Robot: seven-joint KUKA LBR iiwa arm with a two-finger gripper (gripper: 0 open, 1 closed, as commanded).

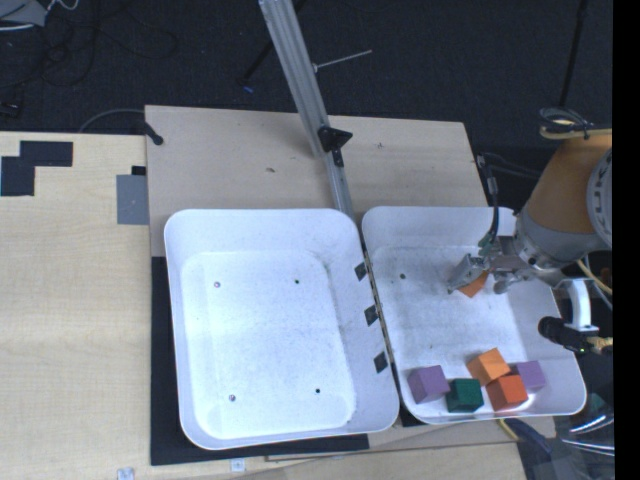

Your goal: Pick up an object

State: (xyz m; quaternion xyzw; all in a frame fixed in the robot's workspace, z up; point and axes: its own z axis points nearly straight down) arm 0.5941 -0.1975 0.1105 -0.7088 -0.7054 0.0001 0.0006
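From the fixed camera above the bench, two shallow white bins sit side by side on a pale wooden board. The left bin (pixel 190 268) is the larger in the frame, its floor bare white with a few dark specks. The right bin (pixel 420 243) holds the loose pieces. The arm (pixel 565 193) comes in from the right, its orange band showing above the grey wrist, and reaches down over the upper middle of the right bin. The gripper (pixel 478 278) hangs there with its two fingers spread a little, and a small orange block (pixel 472 285) sits between them, tilted, with one corner poking out toward the lower left; the jaws look closed against its sides, though whether the block is lifted clear of the bin floor cannot be told from this angle. The other pieces lie clustered at the near edge of the right bin, well apart from the gripper: a purple cube (pixel 428 382) at the left of the group, a dark green block (pixel 464 396) just beside it, an orange cube (pixel 489 364) above and to the right of the green one, a red-orange cube (pixel 508 391) touching it below, and a smaller purple block (pixel 531 374) at the right end. A slanted aluminium rail (pixel 300 88) rises from the seam between the bins toward the top of the frame.
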